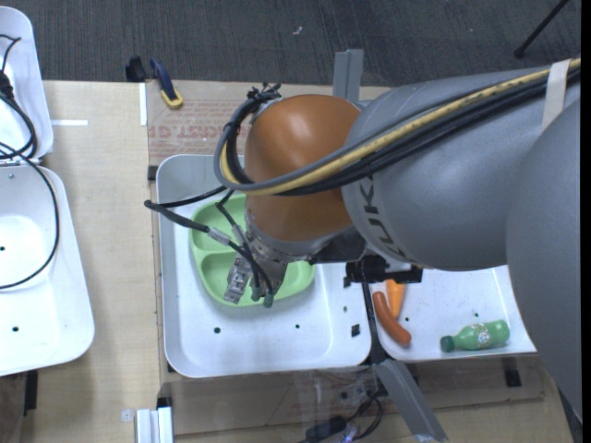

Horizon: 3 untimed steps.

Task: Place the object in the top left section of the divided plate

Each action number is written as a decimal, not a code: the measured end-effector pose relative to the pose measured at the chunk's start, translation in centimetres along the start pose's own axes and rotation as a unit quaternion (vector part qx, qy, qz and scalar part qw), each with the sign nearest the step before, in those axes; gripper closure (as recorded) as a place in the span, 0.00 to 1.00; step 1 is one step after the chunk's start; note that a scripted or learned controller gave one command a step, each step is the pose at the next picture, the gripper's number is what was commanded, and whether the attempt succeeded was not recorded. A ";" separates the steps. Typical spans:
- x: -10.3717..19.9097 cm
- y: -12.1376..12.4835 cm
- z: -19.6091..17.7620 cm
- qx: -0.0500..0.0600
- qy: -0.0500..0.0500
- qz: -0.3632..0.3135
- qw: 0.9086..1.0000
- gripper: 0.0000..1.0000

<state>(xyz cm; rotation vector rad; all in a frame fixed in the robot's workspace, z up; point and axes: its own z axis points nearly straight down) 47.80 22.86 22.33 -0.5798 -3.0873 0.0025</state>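
Hanging low over the light-green divided plastic plate (214, 247), the two-finger metal gripper (251, 284) points into the plate's lower part; whether it grasps anything cannot be told. That plate lies in the left shallow white bin (259, 344). In the right white bin (462, 307) rest an orange carrot-shaped toy (394, 298), a red sausage-shaped toy (391, 321) and a small green plastic bottle (476, 336), all well apart from the plate.
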 end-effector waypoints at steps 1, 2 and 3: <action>0.0 -0.1 9.9 0.000 0.001 -0.076 0.997 1.00; -7.1 -4.0 12.6 -0.005 -0.001 -0.185 0.983 1.00; -10.5 -5.9 9.1 -0.002 -0.001 -0.143 0.990 1.00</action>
